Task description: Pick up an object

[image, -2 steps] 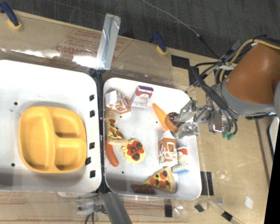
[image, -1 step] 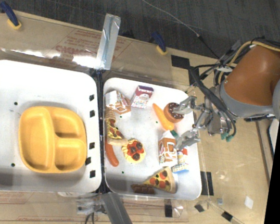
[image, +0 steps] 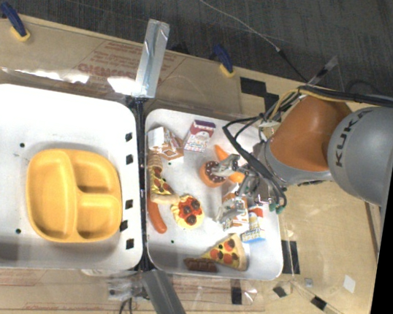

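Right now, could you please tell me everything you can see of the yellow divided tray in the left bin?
The yellow tray looks like smooth moulded plastic, a rounded rectangle with raised ridges splitting it into three compartments, one large and two smaller. It lies flat, open side up and slightly askew, near the middle of the left bin, resting on the bin's white floor. Nothing lies in it or touches it otherwise.

The arm (image: pixel 364 146) comes in from three o'clock, its grey bulk filling that side of the scene. The orange band (image: pixel 304 133) sits just above the wrist, with black cables looped around it. From there the wrist dips toward eight o'clock, and the gripper (image: pixel 237 203) hangs low, pointing down, its metal parts blurred together.
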Robot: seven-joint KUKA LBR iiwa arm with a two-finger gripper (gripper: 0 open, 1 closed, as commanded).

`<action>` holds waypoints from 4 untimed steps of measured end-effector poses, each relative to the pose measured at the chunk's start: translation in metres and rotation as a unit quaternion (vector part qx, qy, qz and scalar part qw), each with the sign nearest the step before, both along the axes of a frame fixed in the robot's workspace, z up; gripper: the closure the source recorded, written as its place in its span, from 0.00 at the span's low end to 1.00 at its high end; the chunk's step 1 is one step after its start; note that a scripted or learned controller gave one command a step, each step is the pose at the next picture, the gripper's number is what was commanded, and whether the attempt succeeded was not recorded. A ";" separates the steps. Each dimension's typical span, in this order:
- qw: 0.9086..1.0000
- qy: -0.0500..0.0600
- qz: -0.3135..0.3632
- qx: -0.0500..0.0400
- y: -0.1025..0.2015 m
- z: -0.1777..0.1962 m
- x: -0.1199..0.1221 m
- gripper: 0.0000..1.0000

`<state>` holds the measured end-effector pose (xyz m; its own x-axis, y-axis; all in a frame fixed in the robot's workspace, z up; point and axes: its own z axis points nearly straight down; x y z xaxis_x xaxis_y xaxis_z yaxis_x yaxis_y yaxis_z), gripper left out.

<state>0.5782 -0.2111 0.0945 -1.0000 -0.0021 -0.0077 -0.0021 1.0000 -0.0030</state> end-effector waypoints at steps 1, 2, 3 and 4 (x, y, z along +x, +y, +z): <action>0.996 0.002 -0.089 0.002 0.023 -0.001 0.002 0.00; 0.993 0.009 -0.114 0.001 0.070 -0.002 0.037 0.00; 0.974 0.002 -0.224 0.003 0.034 -0.002 -0.024 0.00; 0.971 0.007 -0.239 0.000 0.035 -0.003 0.051 0.00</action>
